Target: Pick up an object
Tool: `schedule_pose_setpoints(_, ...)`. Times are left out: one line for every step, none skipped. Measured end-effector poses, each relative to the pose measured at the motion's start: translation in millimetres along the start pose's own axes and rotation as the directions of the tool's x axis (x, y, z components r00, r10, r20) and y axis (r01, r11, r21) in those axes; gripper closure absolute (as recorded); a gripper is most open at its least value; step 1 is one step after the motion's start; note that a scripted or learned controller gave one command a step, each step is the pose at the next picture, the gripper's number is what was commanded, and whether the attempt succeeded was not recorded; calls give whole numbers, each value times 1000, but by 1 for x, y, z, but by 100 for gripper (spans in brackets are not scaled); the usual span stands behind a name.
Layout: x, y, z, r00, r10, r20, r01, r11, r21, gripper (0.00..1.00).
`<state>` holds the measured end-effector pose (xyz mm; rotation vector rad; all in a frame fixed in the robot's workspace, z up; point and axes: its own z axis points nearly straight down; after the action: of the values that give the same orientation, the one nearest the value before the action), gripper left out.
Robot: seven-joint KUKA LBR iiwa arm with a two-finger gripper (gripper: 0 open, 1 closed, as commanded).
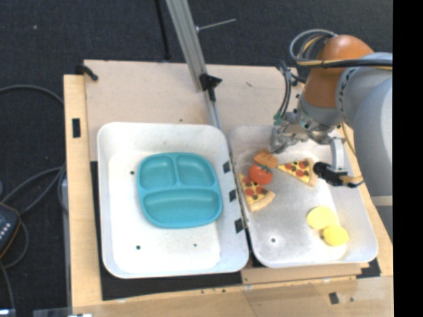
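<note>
Bread piece [266, 158] lies unlifted at upper left of the right bin [357, 243], gripper [283, 139] just above, grip state unclear

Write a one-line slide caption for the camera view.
Gripper hovers over toy food in the right bin; teal plate lies in the left bin.

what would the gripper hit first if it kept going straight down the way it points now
Probably the small orange-brown piece just below the gripper in the right bin. Depth is unclear, so it could land on bare bin floor beside it.
</note>
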<state>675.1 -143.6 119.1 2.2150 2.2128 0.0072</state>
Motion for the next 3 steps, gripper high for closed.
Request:
schedule_pose_setpoints(-4, -1, -65, 1000, 2, -2, -2, 1000, 3, 100)
schedule_pose_setpoints(-6, 1, -116, 1000, -1, -2, 1, 1000, 3, 100)
schedule_pose_setpoints(46, -4, -108, 1000, -7, -5, 7, 1000, 11, 100)
